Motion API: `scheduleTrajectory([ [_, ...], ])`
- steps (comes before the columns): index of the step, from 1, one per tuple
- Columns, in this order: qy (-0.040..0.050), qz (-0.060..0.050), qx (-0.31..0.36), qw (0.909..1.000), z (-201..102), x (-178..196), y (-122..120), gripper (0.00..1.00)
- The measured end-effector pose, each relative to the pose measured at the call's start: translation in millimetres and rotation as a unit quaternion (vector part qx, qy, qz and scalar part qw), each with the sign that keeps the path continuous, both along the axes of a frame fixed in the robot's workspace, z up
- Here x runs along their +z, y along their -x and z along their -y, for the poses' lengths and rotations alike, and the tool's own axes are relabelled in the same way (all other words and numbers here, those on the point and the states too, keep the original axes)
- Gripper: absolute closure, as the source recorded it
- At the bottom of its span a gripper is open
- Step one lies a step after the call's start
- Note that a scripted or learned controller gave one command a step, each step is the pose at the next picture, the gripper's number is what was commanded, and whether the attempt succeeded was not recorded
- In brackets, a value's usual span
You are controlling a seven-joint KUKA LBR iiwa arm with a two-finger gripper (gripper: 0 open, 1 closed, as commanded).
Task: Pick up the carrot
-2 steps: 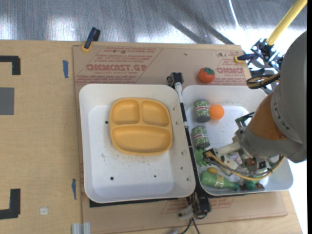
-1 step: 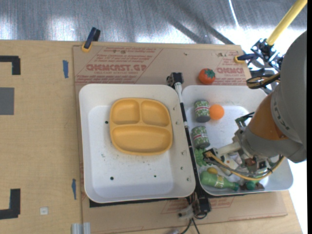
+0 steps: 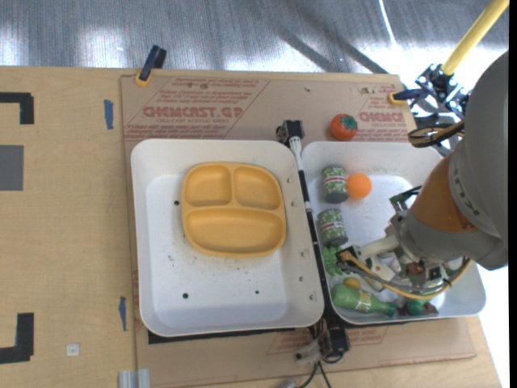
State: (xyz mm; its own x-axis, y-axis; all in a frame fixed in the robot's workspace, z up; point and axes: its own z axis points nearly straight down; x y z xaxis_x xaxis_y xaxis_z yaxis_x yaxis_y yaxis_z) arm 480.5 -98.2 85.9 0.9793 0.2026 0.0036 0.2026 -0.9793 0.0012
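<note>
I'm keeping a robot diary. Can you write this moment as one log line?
task: pick up carrot | arm: low over right bin | carrot: can't tell which item | left bin: yellow divided plate | status: no pick seen

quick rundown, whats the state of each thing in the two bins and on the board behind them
yellow divided plate: flat in the left bin, compartments bare
upper can: lying in the right bin, beside the orange ball
lower can: lying near the divider
green items: piled at the near edge
tomato-like toy: on the cardboard, outside the bins
gripper: low in the right bin, fingers hidden
</note>
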Motion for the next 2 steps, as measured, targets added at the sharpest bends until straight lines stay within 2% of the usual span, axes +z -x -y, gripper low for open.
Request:
scheduleTrajectory([
  [2, 0.0, 0.0, 0.0, 1.0, 0.0, 0.0, 0.0, 0.0],
])
